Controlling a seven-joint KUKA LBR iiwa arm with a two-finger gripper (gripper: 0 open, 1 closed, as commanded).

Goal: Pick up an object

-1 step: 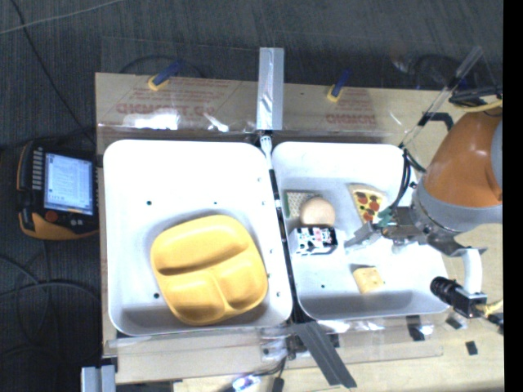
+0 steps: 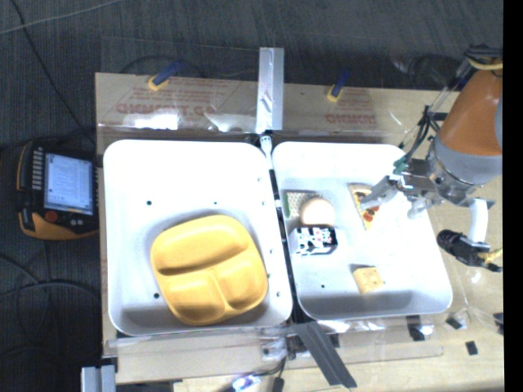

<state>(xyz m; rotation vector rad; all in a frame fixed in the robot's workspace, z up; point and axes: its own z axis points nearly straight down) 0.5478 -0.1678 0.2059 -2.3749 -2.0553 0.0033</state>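
My gripper hangs over the right part of the right bin, and its two grey fingers stand apart, open, with nothing between them. One fingertip lies next to a small yellow and red item. Further left sit a round beige object and a black and white object. A small tan block lies near the bin's front.
A large yellow compartment tray sits in the left bin. A metal divider runs between the bins. A pendant with a screen lies left of the bench. Cables and a black part are on the right.
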